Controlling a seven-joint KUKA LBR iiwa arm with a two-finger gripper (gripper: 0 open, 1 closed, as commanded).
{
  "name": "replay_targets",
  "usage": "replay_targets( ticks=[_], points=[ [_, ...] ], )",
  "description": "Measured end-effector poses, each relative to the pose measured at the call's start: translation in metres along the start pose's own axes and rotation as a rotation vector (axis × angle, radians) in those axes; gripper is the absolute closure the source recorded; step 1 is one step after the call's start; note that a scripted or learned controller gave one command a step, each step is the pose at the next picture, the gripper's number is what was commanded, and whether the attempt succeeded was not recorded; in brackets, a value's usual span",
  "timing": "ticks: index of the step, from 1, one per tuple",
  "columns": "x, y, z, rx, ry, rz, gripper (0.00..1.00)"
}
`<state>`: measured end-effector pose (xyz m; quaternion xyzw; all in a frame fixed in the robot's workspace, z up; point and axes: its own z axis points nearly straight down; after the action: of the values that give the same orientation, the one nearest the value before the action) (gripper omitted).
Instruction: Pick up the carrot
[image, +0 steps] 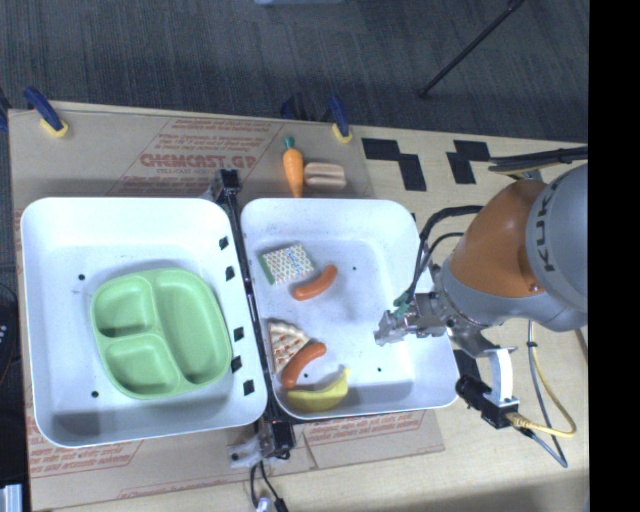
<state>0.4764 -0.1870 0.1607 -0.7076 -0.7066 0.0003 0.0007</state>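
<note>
From the fixed camera above the bench, the small orange carrot with a green top is lying on the brown cardboard outside the bins, just beyond the far rim of the right shallow white plastic bin, and right beside a tan, bun-shaped toy hot dog. Nothing is touching the carrot, so the pick is not yet begun, as far as this view shows.

The grey arm with its orange band is reaching in from the right, and its two-finger gripper is hanging over the right part of the right bin, well apart from the carrot. The fingertips are too small and dark against the wrist for me to say whether they are apart or together; I cannot tell, and nothing is showing between them.

Lying in the right bin are a square green-and-white packet, a short orange-red sausage, a flat tan waffle-like piece, a second reddish sausage and a yellow banana at the near wall. In the left white bin a pale green sectioned plastic plate is sitting.

By my judgement the whole task is still remaining: the gripper is needing to travel past the far rim, descend over the carrot, close on it and lift.
</note>
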Motion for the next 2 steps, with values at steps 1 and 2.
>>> replay_targets(
  ticks=[1,2],
  points=[
    [-0.019,0.000,-0.105,0.000,-0.001,0.100,1.00],
    [0.055,0.017,-0.068,0.002,0.001,0.200,1.00]
  ],
)
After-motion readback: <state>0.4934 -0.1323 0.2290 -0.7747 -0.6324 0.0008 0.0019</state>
